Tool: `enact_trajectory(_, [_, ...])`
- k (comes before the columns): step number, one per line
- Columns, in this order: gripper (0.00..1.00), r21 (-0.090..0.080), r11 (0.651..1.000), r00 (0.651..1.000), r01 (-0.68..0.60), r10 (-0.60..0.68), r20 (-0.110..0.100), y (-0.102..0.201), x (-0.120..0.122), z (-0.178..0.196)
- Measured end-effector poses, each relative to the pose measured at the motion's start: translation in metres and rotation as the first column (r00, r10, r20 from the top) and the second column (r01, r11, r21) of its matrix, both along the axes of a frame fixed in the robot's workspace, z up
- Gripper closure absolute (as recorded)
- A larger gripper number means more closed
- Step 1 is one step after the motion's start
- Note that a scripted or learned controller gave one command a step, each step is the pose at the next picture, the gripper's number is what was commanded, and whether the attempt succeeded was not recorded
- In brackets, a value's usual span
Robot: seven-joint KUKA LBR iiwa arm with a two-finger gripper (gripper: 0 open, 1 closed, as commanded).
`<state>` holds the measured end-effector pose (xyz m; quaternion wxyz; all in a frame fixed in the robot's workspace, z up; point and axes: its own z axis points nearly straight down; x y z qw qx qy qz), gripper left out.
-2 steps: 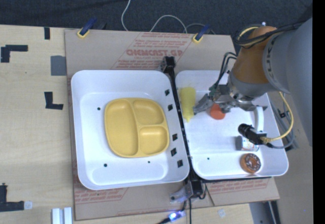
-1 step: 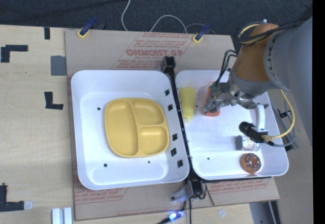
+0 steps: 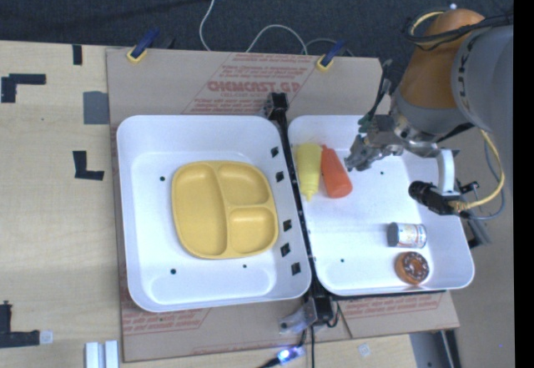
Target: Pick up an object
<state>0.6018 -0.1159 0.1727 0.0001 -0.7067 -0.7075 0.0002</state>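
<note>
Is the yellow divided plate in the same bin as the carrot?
No, the yellow divided plate lies in the left bin, while the carrot lies in the right bin.

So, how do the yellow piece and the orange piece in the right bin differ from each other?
The yellow piece is pale yellow, while the orange piece is orange-red. The yellow piece lies against the divider between the bins; the orange piece lies on its far side, nearer the pincer. The yellow piece reaches a little further toward the bin's far edge than the orange one. Both are elongated, lie flat and are side by side.
</note>
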Motion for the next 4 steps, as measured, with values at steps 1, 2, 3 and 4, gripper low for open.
enact_trajectory(1, [1.0,0.0,1.0,1.0,0.0,0.0,0.0,0.0,0.0,0.033])
enact_trajectory(2, [1.0,0.001,1.0,1.0,-0.005,0.005,0.0,0.061,0.015,0.039])
enact_trajectory(3, [1.0,0.001,1.0,1.0,-0.003,0.003,-0.001,0.103,0.023,0.042])
enact_trajectory(4, [1.0,0.0,1.0,1.0,-0.003,0.003,-0.001,0.149,0.028,0.035])
